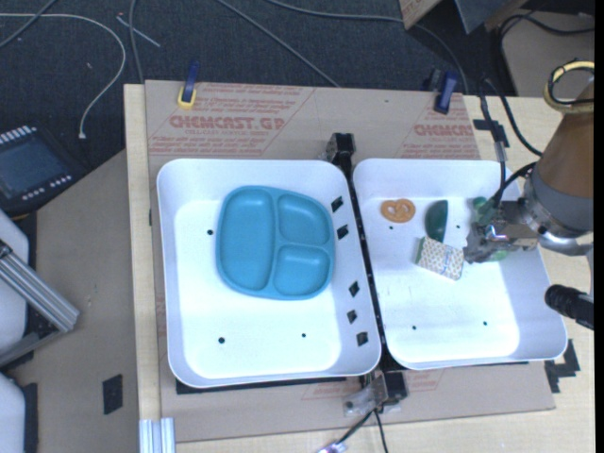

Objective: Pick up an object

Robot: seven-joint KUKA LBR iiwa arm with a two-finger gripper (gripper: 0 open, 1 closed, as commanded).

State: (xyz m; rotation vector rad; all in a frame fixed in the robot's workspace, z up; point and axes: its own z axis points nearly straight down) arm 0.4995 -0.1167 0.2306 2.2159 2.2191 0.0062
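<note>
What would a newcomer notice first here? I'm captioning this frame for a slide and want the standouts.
The light blue divided plate stands out most, lying alone in the left bin. In the right bin a pretzel, a dark green object and a small patterned packet cluster near the far side. The gripper sits low just right of the packet, reaching in from the right.

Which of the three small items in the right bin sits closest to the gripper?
The patterned packet: its right end lies just beside the gripper. The dark green object sits a little farther up-left, and the pretzel is farthest, toward the bin divider.
</note>
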